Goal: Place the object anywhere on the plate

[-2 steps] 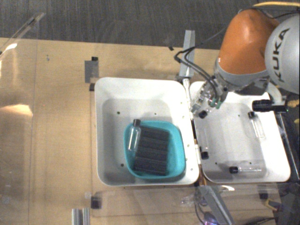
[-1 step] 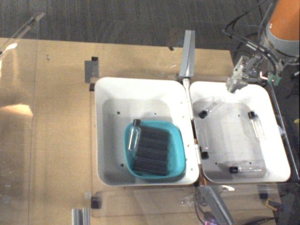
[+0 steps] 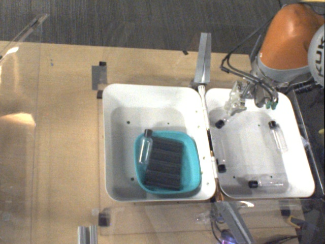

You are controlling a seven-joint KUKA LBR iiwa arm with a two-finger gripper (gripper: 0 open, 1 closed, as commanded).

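Note:
A teal plate (image 3: 192,162) lies in the left bin (image 3: 117,136). A dark ribbed block (image 3: 165,162) rests on the plate. A clear bottle with a black cap (image 3: 145,147) lies along the plate's left side. My gripper (image 3: 256,96) hangs over the far edge of the right bin (image 3: 299,187), under the orange band of the arm. Just left of it a clear bottle (image 3: 232,104) slants down to a black cap near the bin's far left corner. Whether that bottle touches the gripper is unclear.
Two more clear bottles lie in the right bin: one (image 3: 278,136) near the right wall, one (image 3: 266,183) along the near wall. A small black cap (image 3: 221,168) sits by the bin's left wall. A metal bracket (image 3: 203,60) stands behind the bins.

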